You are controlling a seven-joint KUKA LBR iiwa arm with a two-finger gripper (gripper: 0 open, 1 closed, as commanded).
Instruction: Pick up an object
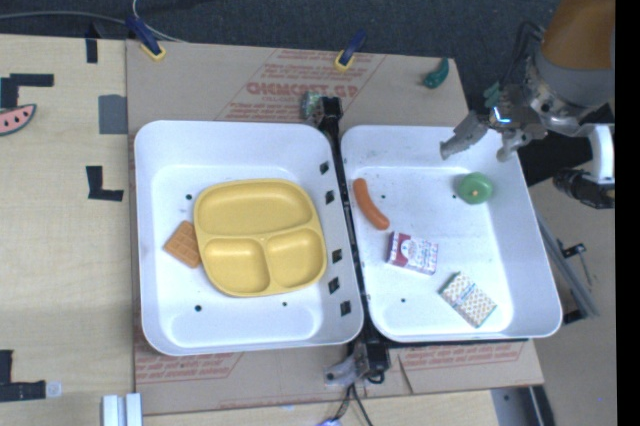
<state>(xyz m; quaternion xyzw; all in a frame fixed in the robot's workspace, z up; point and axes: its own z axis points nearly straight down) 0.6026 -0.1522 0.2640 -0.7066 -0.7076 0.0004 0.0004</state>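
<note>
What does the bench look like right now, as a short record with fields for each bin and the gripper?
left bin: yellow divided plate; orange cracker tucked at its left edge
right bin: orange sausage, green round toy, red and white packet, patterned small box
gripper: fingers apart, above the right bin's far right corner, holding nothing
nearest item to gripper: green round toy

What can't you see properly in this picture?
- The orange cracker: partly tucked under the yellow divided plate.
- The arm: cut off by the camera view's top right edge.
- The small red and white carton and the patterned packet: print too small to read.
- The green object: too blurred to name.
</note>
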